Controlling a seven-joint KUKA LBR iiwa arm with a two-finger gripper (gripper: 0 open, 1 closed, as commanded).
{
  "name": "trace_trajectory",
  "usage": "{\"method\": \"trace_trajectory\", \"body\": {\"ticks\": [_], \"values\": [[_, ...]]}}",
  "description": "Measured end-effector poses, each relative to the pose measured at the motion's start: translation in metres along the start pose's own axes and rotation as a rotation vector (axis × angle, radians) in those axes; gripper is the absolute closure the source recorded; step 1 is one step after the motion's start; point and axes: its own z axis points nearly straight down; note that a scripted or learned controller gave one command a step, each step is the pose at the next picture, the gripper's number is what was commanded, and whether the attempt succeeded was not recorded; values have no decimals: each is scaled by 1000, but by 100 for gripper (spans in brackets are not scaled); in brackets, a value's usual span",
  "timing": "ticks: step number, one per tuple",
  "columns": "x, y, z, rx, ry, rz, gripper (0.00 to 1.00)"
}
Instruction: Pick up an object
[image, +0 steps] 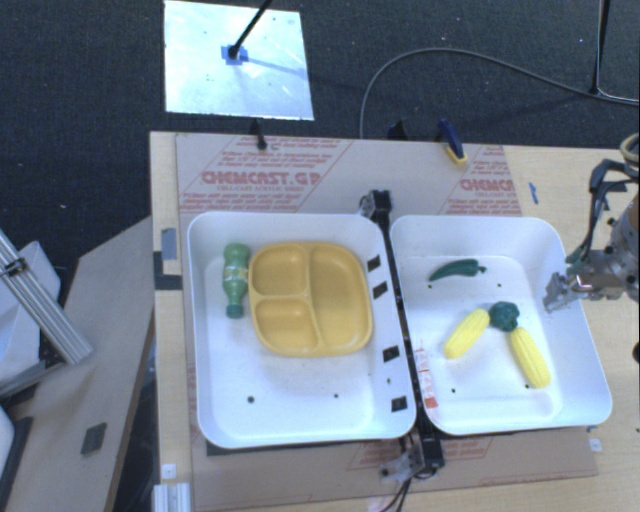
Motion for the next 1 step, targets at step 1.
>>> {"method": "trace_trajectory", "body": {"ticks": [1], "values": [[0,1,-14,0,0,-1,100]]}}
